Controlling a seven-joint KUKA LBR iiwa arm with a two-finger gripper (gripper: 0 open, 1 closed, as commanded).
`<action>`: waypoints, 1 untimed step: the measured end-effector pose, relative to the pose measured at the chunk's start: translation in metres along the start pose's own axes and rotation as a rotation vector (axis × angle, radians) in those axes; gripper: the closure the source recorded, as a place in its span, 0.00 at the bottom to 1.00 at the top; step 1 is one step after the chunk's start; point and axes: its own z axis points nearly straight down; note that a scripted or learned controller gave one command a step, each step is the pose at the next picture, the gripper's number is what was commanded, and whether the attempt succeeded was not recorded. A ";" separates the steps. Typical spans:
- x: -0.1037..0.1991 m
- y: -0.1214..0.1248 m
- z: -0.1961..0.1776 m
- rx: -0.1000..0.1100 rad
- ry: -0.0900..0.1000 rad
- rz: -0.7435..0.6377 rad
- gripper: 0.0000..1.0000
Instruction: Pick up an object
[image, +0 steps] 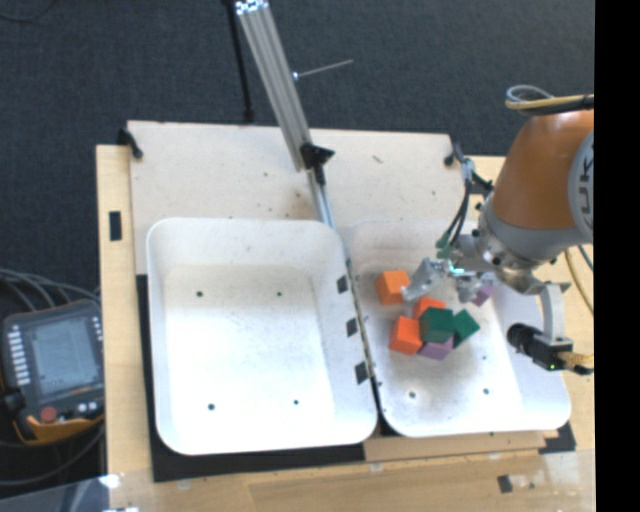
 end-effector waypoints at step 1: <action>0.000 0.001 -0.002 -0.005 -0.001 0.003 0.00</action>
